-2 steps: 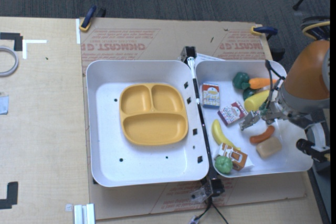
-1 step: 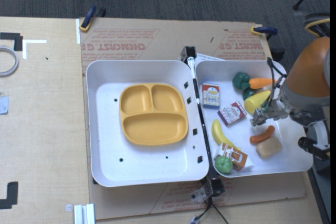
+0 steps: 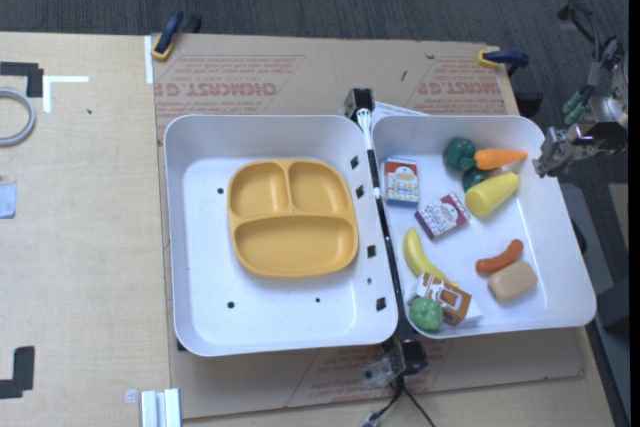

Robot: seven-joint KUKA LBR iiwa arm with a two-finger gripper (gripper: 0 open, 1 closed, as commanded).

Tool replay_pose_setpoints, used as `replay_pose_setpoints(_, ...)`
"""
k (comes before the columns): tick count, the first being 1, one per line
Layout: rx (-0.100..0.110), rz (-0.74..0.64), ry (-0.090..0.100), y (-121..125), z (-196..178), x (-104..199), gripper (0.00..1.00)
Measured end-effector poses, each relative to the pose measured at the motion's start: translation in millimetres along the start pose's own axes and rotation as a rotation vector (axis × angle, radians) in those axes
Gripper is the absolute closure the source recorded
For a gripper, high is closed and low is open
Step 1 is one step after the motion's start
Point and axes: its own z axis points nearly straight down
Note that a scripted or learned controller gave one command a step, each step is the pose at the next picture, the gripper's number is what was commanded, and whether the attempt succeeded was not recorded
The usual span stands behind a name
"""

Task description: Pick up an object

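A lab: clamped cardboard [image 3: 330, 80] on a bench [image 3: 80, 245], taped markers

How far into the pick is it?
Done: nothing visibly picked yet. The carrot, corn, banana, sausage and the rest all lie in the right bin. In hand: the gripper sits at that bin's right rim, nothing seen in it. Left: descend, grasp, lift. The yellow plate sits in the left bin.
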Motion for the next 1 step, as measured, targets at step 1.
replay_pose_setpoints(1,-0.002,-0.042,-0.001,-18.1,-208.0,-28.6,1.0)
